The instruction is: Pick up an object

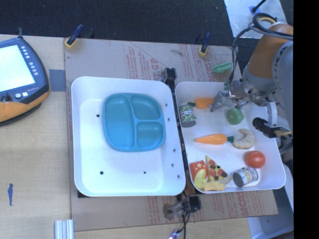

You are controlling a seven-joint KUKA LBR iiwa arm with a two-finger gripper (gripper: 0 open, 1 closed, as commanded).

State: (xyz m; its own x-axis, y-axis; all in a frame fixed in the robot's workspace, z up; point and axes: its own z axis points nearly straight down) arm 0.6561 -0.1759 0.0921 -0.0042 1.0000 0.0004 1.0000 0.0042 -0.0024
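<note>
I saw the left bin carrying only a blue divided plate, with bare floor along its near edge. The right bin was crowded: carrot mid-floor, pizza slice and can at the near edge, tomato beside them. The gripper hung at the far edge above the green ball; whether it gripped anything, I couldn't tell.

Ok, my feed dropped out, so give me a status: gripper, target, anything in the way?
Gripper low over the right white bin, nothing seen between its fingers. Round green toy fruit just beside it. Small orange toy carrot close on the other side.
</note>
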